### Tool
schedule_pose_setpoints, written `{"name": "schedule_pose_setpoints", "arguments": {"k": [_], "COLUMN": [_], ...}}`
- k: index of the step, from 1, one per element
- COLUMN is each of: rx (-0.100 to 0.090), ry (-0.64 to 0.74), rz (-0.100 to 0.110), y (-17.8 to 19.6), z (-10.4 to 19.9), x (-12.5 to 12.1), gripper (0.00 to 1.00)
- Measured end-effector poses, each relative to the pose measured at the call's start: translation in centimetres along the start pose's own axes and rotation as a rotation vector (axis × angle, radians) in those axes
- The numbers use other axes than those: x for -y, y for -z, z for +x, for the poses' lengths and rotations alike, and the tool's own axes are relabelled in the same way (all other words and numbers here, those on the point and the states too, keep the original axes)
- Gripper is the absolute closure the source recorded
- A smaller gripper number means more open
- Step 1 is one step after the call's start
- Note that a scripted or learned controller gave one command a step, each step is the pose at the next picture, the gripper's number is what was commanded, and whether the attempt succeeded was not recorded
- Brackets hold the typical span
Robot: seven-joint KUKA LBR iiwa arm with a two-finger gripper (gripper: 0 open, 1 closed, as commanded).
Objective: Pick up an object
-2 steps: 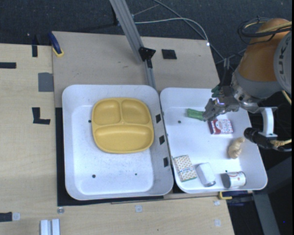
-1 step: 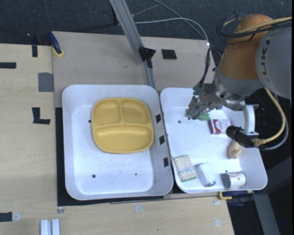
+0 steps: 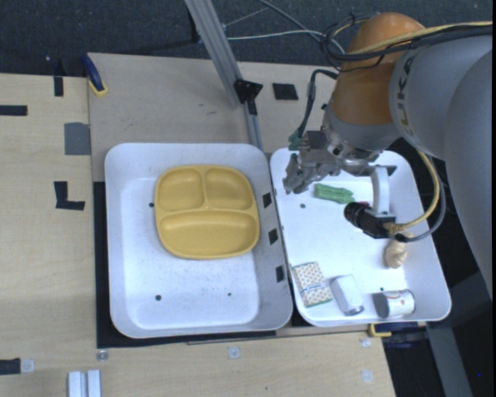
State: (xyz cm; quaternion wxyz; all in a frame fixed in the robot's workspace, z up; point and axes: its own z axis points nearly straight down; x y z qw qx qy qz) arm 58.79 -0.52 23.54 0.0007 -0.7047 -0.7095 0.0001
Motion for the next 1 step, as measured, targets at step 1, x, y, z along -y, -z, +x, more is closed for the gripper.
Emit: {"name": "schedule_pose_setpoints", "arguments": {"k": [1], "rx": [0.001], "ry": [-0.001], "rz": [0.002], "y": [-1.12], "z": [5.33], "x": [0.41], "gripper": [1.0]}}
